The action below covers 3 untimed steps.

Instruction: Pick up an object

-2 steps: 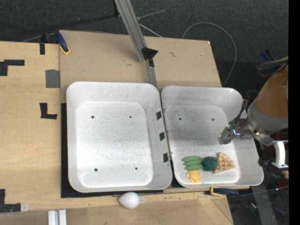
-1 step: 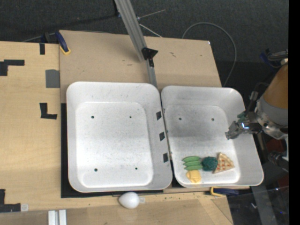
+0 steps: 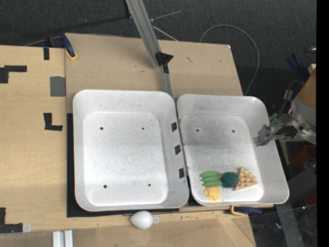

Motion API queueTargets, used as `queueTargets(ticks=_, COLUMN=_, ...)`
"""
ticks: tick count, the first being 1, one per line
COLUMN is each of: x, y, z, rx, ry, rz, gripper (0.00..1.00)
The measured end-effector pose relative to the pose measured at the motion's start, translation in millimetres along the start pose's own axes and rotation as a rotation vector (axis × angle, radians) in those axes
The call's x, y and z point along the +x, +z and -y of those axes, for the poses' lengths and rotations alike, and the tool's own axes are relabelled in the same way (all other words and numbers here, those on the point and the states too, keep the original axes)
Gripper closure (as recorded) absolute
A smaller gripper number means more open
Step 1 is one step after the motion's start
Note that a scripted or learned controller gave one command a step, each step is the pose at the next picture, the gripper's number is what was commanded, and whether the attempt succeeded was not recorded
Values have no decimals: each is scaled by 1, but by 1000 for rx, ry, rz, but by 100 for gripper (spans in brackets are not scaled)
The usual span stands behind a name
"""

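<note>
Several small toy foods lie together at the near end of the right bin (image 3: 221, 112): a green pea pod (image 3: 209, 176), a dark green broccoli piece (image 3: 229, 178), a pizza slice (image 3: 247, 179) and a yellow piece (image 3: 212, 193). My gripper (image 3: 265, 135) hangs over the right rim of that bin, about a third of the bin's length beyond the pizza slice and to its right. It touches none of the foods, and I see nothing in it.
The left bin (image 3: 123, 148) adjoins the right one along a shared rim with black clips. A white egg-shaped object (image 3: 142, 219) lies on the bench in front of the left bin. A metal pole (image 3: 146, 27) slants in from the top.
</note>
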<state>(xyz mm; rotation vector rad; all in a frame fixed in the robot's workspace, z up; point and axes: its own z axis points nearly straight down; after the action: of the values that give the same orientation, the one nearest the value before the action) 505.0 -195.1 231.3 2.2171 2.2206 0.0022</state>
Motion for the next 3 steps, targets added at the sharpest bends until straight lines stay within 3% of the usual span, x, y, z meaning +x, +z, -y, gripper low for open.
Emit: queueTargets(ticks=3, x=181, y=0, z=-20, rx=6, ry=-6, rz=-4, gripper=100)
